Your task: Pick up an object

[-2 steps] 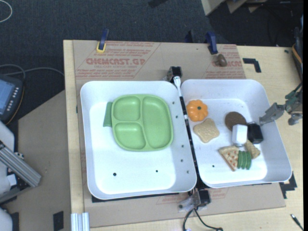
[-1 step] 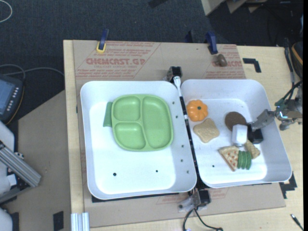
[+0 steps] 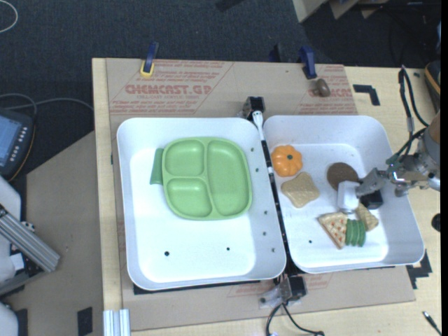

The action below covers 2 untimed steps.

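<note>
The right bin (image 3: 329, 135) holds a cluster of toy food: an orange pumpkin (image 3: 286, 159) near its left wall, a tan slice of bread (image 3: 300, 189) just below that, a brown round piece (image 3: 341, 173) farther right, and a pizza wedge (image 3: 334, 227) touching a green ridged piece (image 3: 355, 232) toward the front. The gripper (image 3: 358, 194) hangs over the gap between the brown piece and the pizza wedge (a white block shows at its tip, and whether the fingers are apart or together cannot be told). The arm (image 3: 413, 170) comes in across the bin's right rim. In the left bin (image 3: 140, 208) lies a green divided plate (image 3: 206, 178).
</note>
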### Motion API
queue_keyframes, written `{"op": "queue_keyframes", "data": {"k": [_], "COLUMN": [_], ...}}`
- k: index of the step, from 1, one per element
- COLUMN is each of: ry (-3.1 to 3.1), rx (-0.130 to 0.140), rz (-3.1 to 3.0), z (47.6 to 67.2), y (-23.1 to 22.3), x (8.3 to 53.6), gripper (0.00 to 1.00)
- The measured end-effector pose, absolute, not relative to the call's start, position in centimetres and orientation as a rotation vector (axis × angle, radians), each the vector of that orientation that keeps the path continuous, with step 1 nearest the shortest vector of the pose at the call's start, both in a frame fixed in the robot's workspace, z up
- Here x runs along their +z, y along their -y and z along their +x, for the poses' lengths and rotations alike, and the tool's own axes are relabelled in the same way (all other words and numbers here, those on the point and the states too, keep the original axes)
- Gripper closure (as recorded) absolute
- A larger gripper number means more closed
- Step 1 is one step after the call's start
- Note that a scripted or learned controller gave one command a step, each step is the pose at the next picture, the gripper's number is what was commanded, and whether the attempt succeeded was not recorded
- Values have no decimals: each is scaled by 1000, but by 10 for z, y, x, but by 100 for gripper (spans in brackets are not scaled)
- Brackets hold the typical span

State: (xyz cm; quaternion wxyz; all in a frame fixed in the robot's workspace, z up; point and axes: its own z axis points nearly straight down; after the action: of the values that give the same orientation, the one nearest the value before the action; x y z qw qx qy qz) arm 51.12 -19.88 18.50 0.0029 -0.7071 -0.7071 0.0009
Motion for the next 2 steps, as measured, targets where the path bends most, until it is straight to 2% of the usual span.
{"op": "queue_keyframes", "data": {"k": [1,2], "ry": [2219,2227], "rx": [1,-4], "rz": [-2219,-2233], "z": [513,516], "y": [188,192], "x": [133,101], "gripper": [0,0]}}
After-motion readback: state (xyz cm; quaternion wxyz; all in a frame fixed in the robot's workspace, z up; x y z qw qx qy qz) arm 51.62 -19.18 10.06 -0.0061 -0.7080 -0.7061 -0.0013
